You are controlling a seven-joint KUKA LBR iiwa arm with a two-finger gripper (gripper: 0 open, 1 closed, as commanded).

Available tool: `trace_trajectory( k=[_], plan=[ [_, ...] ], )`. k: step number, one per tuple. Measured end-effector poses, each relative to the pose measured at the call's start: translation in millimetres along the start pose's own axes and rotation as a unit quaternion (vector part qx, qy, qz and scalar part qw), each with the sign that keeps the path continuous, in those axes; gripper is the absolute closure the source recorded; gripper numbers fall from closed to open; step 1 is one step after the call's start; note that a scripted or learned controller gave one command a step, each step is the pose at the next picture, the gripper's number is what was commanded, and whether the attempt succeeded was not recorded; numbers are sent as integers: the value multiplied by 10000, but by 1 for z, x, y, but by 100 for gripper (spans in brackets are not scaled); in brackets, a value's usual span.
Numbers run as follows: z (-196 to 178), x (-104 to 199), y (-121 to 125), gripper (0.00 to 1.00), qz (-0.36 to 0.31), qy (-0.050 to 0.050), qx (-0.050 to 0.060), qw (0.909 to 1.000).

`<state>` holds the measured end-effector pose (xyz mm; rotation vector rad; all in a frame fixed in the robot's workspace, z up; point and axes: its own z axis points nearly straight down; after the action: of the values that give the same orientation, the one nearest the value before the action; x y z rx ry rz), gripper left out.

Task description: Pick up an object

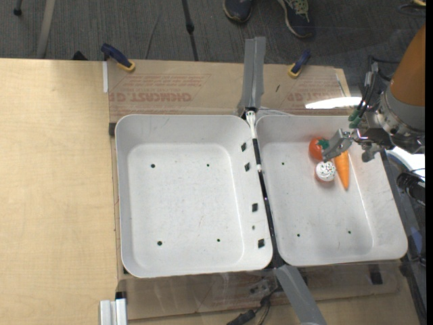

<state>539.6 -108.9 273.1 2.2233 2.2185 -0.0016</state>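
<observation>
Two white bins sit side by side on the bench [54, 181]. Left bin [135, 249] has just small dark dots on its floor. Right bin [379, 242] has three things bunched up near its far right: a red tomato [315, 147], an orange carrot [343, 168], and a little white ball [326, 172] touching the carrot. Gripper [338, 143] hangs right over that cluster, between tomato and carrot. Can't tell if the fingers are apart or together, and nothing is clearly between them. Two sneakers [270, 2] up top on the floor.
</observation>
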Motion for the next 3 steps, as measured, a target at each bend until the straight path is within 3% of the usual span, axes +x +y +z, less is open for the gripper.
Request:
trace_trajectory(
  k=[1,2,3],
  plan=[
    [97,-27,24,0,-714,7,18,9974],
    [183,3,-29,0,-854,9,15,9963],
    [182,9,60,0,212,2,7,9998]
  ],
)
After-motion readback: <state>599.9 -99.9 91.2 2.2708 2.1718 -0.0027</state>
